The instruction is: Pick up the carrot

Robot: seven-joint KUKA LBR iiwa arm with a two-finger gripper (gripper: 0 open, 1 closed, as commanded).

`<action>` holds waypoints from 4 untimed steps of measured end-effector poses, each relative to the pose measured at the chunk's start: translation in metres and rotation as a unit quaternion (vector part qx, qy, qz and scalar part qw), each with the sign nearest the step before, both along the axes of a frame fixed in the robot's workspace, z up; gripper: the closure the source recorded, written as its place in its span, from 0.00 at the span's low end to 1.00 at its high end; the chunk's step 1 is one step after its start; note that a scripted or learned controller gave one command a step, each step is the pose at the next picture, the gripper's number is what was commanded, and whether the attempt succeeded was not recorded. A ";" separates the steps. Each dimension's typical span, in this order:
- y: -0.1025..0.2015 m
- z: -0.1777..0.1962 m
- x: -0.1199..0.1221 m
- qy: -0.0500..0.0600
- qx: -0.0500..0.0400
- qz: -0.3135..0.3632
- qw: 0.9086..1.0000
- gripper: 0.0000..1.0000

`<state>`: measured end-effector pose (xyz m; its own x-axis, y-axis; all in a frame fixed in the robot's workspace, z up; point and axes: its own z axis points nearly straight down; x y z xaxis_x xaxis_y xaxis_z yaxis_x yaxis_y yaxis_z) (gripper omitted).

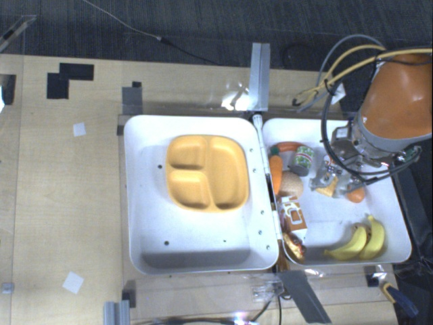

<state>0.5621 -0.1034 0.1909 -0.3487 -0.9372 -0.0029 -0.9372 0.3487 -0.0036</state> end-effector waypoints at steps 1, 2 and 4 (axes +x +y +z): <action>-0.040 0.039 -0.070 -0.002 -0.001 -0.056 0.998 1.00; -0.085 -0.029 -0.075 0.001 0.000 -0.028 1.000 1.00; -0.100 -0.023 -0.012 -0.003 0.000 -0.056 0.998 1.00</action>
